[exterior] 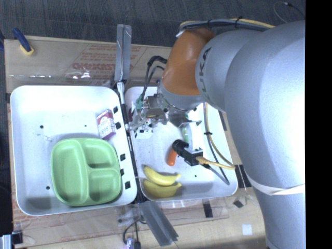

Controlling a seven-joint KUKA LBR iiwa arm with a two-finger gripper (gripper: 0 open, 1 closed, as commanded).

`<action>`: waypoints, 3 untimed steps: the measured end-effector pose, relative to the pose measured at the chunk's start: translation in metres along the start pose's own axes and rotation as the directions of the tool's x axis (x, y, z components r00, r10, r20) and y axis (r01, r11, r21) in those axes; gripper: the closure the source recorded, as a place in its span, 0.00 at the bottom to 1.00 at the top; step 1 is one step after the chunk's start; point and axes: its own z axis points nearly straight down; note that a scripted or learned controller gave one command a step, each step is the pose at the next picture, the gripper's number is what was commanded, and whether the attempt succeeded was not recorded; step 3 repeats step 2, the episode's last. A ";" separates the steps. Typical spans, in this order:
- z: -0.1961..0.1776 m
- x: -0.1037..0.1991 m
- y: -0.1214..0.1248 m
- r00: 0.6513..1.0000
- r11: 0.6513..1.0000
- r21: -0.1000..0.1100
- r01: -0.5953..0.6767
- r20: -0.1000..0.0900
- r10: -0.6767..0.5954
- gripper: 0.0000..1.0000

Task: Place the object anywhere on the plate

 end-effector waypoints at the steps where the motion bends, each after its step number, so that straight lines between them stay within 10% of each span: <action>1: 0.001 0.041 -0.068 0.921 0.921 0.001 0.389 0.001 -0.389 1.00; 2: 0.000 0.041 -0.067 0.921 0.921 0.000 0.389 0.001 -0.389 0.00; 3: 0.000 0.041 -0.067 0.921 0.921 0.000 0.389 0.001 -0.389 0.00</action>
